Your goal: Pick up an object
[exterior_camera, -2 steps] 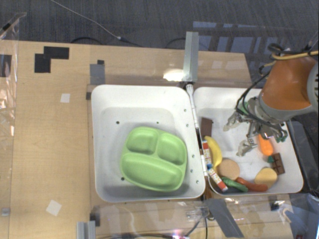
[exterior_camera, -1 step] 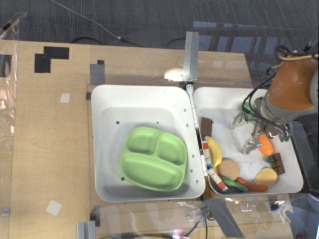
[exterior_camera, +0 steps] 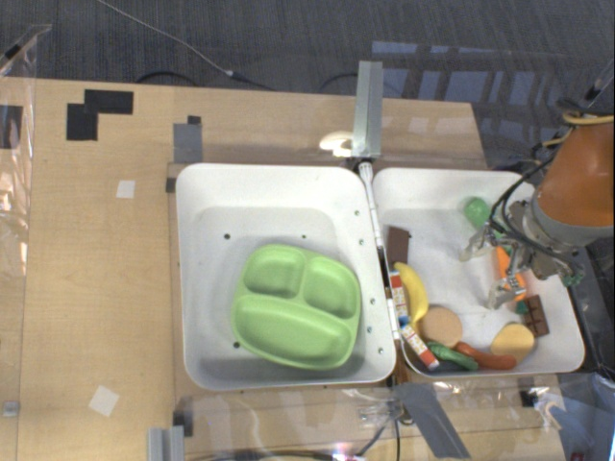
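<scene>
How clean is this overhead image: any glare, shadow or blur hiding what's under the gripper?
Camera view: lighting is even and soft; the green plate casts a faint shadow on the left bin. Pale reflections streak the clear panels along the top and bottom edges. The gripper and the small items beneath it in the right bin look slightly soft, so finger position is unclear.

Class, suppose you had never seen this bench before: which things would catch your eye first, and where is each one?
First the big green divided plate, alone in the left bin. Next the heap of small toy foods in the right bin, with a yellow banana near the divider. Then the arm's orange band at the right edge, with the gripper hanging over that heap.
</scene>
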Controlling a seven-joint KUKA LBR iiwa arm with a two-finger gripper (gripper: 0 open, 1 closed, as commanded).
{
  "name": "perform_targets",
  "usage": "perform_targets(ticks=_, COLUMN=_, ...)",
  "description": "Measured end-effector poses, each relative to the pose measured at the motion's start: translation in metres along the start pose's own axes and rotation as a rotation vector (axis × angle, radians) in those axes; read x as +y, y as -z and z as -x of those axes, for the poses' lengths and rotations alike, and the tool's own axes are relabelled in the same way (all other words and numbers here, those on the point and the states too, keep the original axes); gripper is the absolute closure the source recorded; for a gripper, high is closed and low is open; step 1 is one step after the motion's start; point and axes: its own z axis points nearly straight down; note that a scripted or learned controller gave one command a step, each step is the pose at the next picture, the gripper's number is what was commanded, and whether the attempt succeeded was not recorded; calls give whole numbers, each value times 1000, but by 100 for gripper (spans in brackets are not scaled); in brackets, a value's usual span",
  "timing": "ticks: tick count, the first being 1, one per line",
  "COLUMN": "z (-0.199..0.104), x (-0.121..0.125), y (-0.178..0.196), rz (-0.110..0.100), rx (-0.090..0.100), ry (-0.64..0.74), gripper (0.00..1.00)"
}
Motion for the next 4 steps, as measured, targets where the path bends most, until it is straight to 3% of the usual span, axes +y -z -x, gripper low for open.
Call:
perform_targets(ticks=1, z=6, x=0, y=15, rz=-7, rx=-16, ry=6, gripper=100)
perform_targets(ticks=2, z=90, x=-1, y=122, rz=-3, rx=-11, ry=31, gripper=100)
perform_targets(ticks=3, z=47, x=-13, y=87, rz=5, rx=3, ry=598, gripper=100)
perform_targets(ticks=4, z=48, x=-12, y=87, rz=5, rx=1, ry=599, gripper=0)
